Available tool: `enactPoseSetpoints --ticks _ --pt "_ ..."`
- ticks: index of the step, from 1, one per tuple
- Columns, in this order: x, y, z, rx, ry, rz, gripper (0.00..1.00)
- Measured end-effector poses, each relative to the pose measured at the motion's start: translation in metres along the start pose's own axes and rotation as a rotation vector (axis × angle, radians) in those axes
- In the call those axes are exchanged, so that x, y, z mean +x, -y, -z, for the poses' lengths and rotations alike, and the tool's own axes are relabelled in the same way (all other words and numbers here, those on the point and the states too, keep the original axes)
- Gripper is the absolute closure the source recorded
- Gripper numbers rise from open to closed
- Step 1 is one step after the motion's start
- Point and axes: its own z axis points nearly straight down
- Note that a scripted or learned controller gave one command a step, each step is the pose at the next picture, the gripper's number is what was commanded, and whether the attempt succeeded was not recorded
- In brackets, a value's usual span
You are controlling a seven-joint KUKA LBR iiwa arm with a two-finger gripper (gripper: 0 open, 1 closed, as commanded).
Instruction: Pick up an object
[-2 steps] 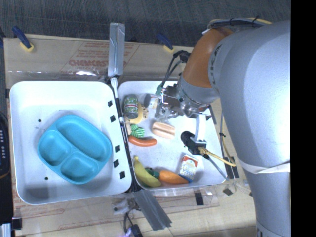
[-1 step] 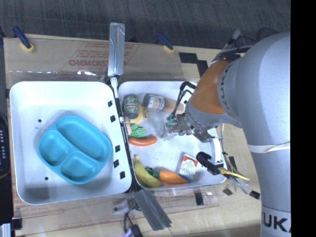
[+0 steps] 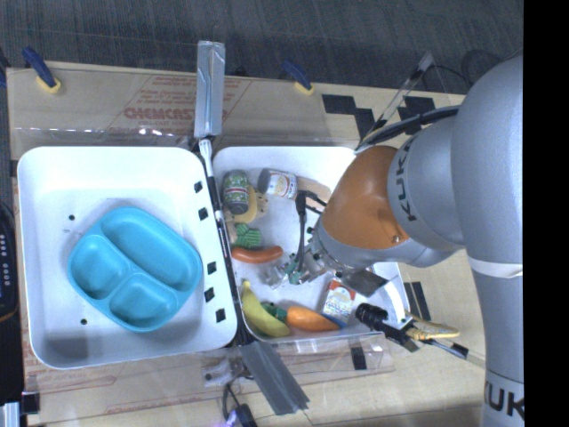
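The grey arm [image 3: 462, 185] reaches in from the right over the right-hand bin [image 3: 267, 160], its orange band [image 3: 360, 207] hanging above the bin's middle. The gripper [image 3: 298, 269] sits low among the objects, near the centre of that bin; how its fingers stand cannot be told, since the wrist hides most of them, and nothing can be seen held between them.

The right bin holds a scatter of toy foods. A sausage [image 3: 256, 255] lies just to the gripper's left, with a small green piece [image 3: 248, 236] above it. A green-labelled can [image 3: 236, 191] and a second, pale can [image 3: 279, 185] lie near the bin's far wall. At the near edge a banana [image 3: 260, 315] lies beside a carrot [image 3: 311, 319], the two touching or nearly so. A small carton [image 3: 340, 301] stands just right of the gripper.

The left bin [image 3: 53, 172] holds a blue divided tray [image 3: 133, 267], resting tilted across its floor. Both bins sit side by side on the desk [image 3: 116, 105].
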Motion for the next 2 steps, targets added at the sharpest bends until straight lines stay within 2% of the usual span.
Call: enactPoseSetpoints --ticks 1,2 --pt "0.000 0.000 0.000 0.000 0.001 -0.001 0.00" --pt "0.046 -0.013 0.101 -0.007 0.004 -0.028 0.00"
